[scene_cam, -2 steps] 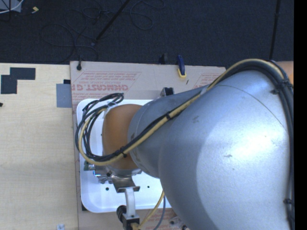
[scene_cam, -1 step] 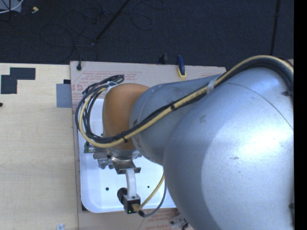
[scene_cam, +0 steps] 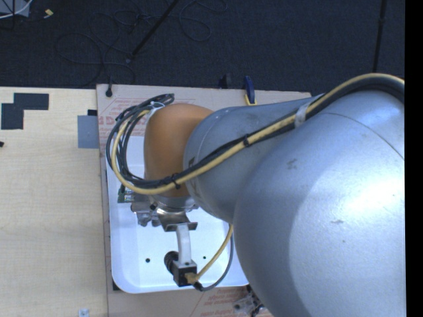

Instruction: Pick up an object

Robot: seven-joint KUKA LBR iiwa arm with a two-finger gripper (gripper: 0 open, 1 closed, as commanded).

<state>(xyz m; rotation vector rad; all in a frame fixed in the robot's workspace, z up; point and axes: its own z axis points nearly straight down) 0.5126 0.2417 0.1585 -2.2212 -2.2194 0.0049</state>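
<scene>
- Plainly, the gripper (scene_cam: 163, 216) gives little away: it sits low over the bin (scene_cam: 132, 273), and I cannot tell whether it is open or closed. Nothing can be seen held in it.
- The object to pick cannot be placed. The bare floor just beside the gripper carries two dark specks (scene_cam: 148, 261), too small to name. Anything else would be hidden beneath the robot.
- Of the bin, the near left corner and a strip of white floor are in sight. The rest lies under the machine.
- The orange band (scene_cam: 165, 144) stands right above the gripper, with dark and yellow cables (scene_cam: 119, 147) looped round its left side.
- The arm (scene_cam: 317, 197) reaches in from the right, looming over that half of the scene.
- The bench (scene_cam: 53, 210) shows as pale wood to the left of the bin.
- As a judgement, the reach into the bin looks done and the gripper seems at or near grasping height, but no hold can be confirmed.
- What is left, as I read it, is to secure something and lift it clear of the bin.
</scene>
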